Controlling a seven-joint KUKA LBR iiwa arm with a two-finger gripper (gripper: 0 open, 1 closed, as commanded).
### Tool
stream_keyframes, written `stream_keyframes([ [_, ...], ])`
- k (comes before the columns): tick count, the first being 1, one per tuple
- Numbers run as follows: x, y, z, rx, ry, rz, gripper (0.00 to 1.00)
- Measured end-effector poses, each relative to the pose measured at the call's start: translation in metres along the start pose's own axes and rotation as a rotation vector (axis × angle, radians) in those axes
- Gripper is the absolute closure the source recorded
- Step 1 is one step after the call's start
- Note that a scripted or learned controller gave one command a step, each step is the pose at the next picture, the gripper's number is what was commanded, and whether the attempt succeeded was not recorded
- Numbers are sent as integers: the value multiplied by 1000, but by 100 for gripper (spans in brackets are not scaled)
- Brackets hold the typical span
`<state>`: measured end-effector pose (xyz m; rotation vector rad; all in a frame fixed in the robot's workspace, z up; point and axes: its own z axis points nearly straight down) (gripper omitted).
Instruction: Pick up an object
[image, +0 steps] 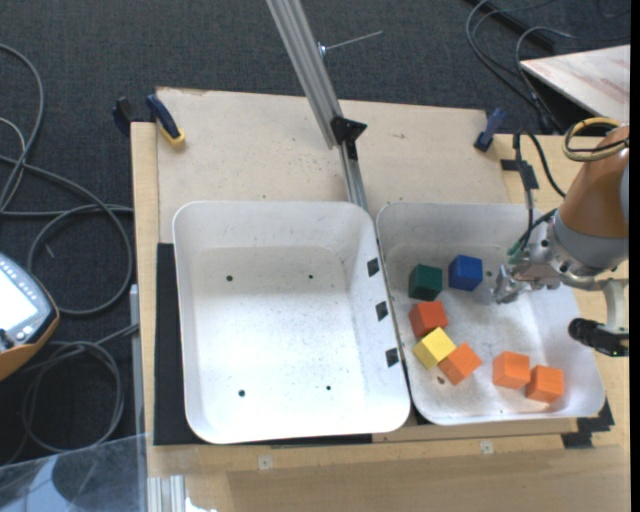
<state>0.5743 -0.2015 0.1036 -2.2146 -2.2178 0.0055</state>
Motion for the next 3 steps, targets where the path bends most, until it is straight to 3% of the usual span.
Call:
stream_keyframes([
  [3, 8, 1, -134, -10, -4, -2, 100],
])
